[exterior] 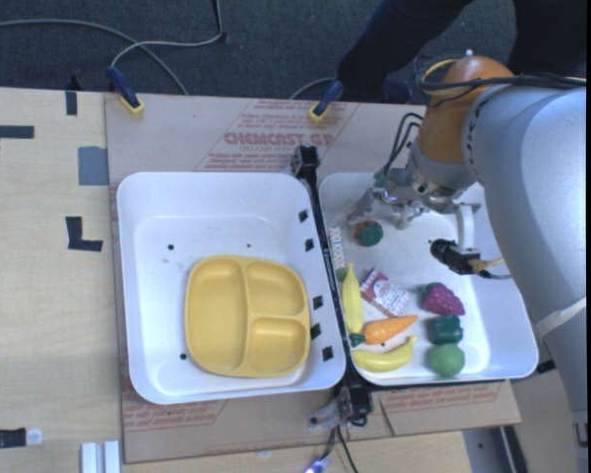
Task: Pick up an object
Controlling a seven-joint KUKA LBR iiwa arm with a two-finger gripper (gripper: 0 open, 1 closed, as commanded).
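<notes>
From above, the gripper (374, 208) hangs over the far left part of the right bin (502, 338), just above a small green round object (370, 233); whether its fingers are wide or narrow I cannot tell. Toward the bin's near edge lie a banana (384, 358), carrot (389, 330) and purple grapes (440, 299). The left bin (143, 264) holds a yellow divided tray (246, 315) (three compartments).

two shallow white plastic bins (138, 264): smooth, glossy | yellow divided plastic tray (246, 315): matt | pale wooden desk (39, 313): smooth
</notes>
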